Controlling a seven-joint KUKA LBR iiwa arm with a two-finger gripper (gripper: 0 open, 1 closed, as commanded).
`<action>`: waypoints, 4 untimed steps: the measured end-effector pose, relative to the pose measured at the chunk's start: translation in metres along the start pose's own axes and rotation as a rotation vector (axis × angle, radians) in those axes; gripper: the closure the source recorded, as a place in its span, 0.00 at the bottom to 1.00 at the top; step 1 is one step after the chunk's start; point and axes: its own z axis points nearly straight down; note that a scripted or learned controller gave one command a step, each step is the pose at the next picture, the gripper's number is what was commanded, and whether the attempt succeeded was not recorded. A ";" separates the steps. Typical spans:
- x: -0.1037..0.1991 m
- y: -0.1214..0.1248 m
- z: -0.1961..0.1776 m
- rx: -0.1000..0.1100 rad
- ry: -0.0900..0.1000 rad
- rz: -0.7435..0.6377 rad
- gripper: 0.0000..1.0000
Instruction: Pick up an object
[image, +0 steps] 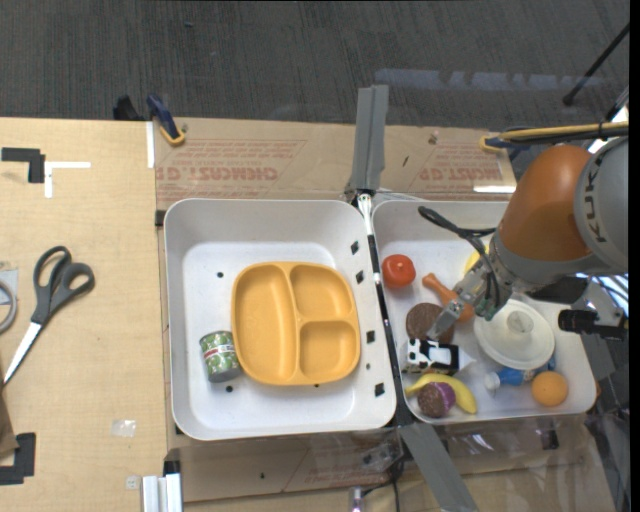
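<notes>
My gripper hangs low over the right bin, reaching in from the right under the orange wrist band. It sits just right of a brown round object and over the lower end of an orange carrot, partly hiding it. A red tomato lies up and to the left. Below the gripper are a black-and-white toy cow, a yellow banana and a dark purple fruit. A white lidded bowl stands to the right.
An orange ball and a blue item lie at the right bin's front. The left bin bears a yellow divided plate and a green can. Scissors lie on the bench at far left.
</notes>
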 end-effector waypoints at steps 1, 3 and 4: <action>0.026 -0.005 0.000 -0.001 0.001 0.158 0.00; 0.031 -0.013 -0.009 0.000 0.002 0.438 1.00; 0.072 -0.012 -0.170 0.005 0.002 0.692 1.00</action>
